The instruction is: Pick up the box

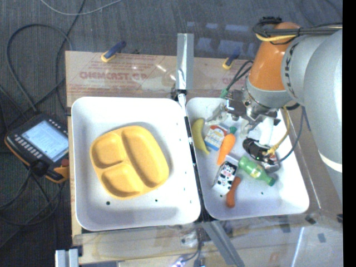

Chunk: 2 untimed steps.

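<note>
The tool [248, 117] is hung over the right bin's [295, 202] far end; whether it is parted cannot be told. The box [226, 176] is found nearer the camera, leftward, its long axis slanted beside the carrot [225, 148].

red lettering on the brown board [117, 74] behind the bins read roughly "chemcast"; print on the small box [214, 138] was illegible.

You've got the table [139, 74] carrying two white bins side by side: left bin [83, 166], right bin [289, 196], touching at the middle.
</note>
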Available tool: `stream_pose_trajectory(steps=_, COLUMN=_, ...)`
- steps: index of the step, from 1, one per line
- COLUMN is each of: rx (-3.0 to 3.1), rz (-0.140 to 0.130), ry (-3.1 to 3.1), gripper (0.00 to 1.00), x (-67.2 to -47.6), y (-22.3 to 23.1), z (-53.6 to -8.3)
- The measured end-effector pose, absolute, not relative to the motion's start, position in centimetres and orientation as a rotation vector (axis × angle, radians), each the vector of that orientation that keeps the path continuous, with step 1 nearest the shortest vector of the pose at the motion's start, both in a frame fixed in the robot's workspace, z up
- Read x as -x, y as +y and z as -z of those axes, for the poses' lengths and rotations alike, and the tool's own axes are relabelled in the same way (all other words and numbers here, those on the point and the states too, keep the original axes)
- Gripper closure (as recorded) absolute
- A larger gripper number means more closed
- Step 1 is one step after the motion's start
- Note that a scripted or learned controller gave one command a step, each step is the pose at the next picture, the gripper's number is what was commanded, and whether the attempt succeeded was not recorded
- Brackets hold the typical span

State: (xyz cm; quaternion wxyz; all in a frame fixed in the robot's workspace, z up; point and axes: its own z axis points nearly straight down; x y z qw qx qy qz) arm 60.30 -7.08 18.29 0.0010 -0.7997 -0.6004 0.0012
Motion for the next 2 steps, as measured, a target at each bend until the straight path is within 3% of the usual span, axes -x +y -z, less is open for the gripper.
stream_pose_trajectory(steps=1, rx=2.269, rz=-0.006, ry=-2.172, gripper=0.00, x=-63.0, y=-9.5, z=-12.6)
stream_pose_trajectory(steps=2, rx=1.929, rz=0.012, ry=-2.502, gripper=0.00, x=-61.4, y=-9.8, z=-10.7)
